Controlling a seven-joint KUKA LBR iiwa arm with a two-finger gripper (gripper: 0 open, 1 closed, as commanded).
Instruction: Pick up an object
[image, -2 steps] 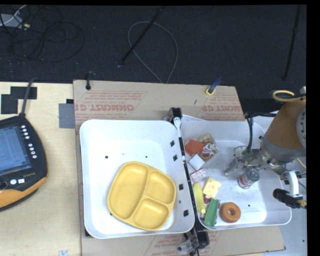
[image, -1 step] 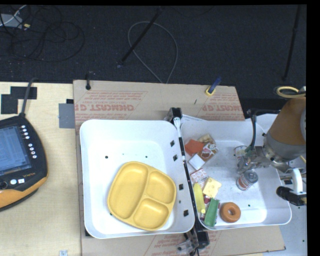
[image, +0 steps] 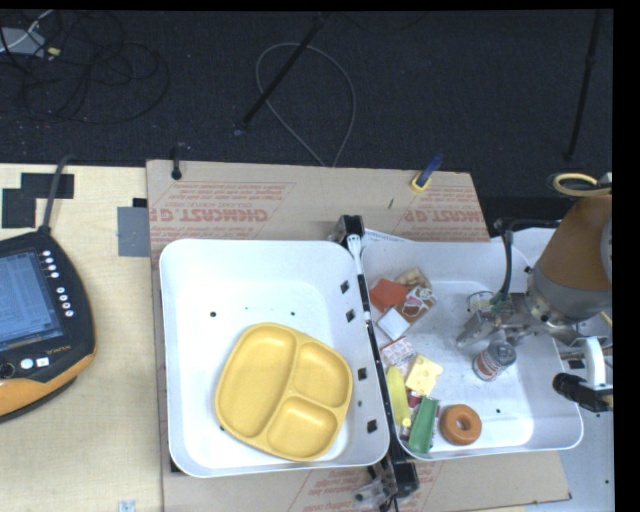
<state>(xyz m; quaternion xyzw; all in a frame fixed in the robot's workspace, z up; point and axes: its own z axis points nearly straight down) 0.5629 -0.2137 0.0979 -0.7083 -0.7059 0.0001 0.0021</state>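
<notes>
Two shallow white bins sit side by side on a sheet of brown cardboard (image: 300, 200), seen from above at a slant. The left bin (image: 200, 290) holds a yellow divided plate (image: 283, 390) with three compartments, lying flat towards its near side.

The right bin (image: 530, 420) holds a scatter of small objects. Along its left wall lie a red-orange packet (image: 388, 294), a small white and red card (image: 392, 325), a pale yellow block (image: 424, 374), a yellow stick (image: 398, 397) and a green bar (image: 423, 423). Just right of the green bar, near the bin's front edge, rests a brown doughnut-shaped ring (image: 461, 424).

The grey arm with its orange band (image: 580, 240) reaches in from the right, over the right bin. Its gripper (image: 490, 335) hangs low in the middle of that bin, directly above a small can-like object (image: 489, 364) with a red band. Whether the jaws are wide or closed cannot be told, as the metal parts blur together.

A handheld control pad (image: 35, 320) with a screen lies on the bench at far left.
</notes>
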